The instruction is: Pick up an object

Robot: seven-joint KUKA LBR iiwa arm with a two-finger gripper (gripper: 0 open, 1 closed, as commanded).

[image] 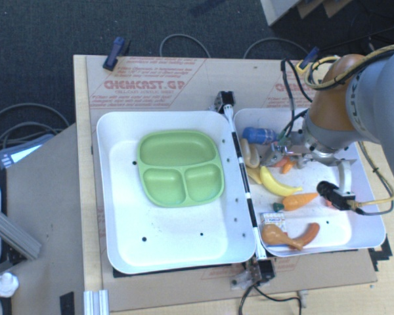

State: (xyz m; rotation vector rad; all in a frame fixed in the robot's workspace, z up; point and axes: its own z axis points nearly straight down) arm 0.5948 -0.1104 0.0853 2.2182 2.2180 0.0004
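Observation:
The right bin [364,231] holds several toy foods. A yellow banana [276,183] lies near its left wall, with an orange carrot [301,201] just below it. A brown drumstick-shaped piece [293,236] lies at the front, and a blue object [257,135] at the back left beside a beige piece [250,153]. My gripper [282,155] is low in the bin, right of the beige piece and just above the banana's upper end. A small orange bit [286,167] shows right under it. The wrist hides what lies beneath.
The left bin [118,195] holds a green divided plate [181,167]. A black clamp [224,100] sits where the two bins meet at the back. Cables run from the arm over the right bin's right side [371,205]. Cardboard [144,77] lies under both bins.

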